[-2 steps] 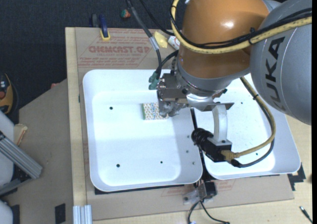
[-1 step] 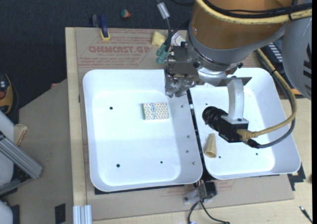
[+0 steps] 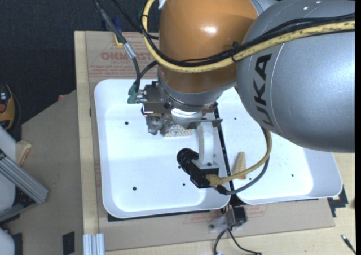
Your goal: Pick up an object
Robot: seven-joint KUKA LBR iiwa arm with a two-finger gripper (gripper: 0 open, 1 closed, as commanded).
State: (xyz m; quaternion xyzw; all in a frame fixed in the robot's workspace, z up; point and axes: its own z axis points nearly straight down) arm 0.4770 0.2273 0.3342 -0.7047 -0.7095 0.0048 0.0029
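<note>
Jaws (image 3: 161, 128) above left white bin (image 3: 130, 203), dark floor (image 3: 39, 22).

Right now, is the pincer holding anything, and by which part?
Cannot be told. The pincer sits low in the left white bin, right over a small pale patterned object, but the arm's orange band hides most of the contact.

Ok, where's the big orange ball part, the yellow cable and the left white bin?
Orange band (image 3: 206, 28), camera view, on its shiny top.
Yellow cable (image 3: 254, 166), camera view, on its lower loop.
Left bin (image 3: 141, 192), camera view, on its bare floor.
</note>
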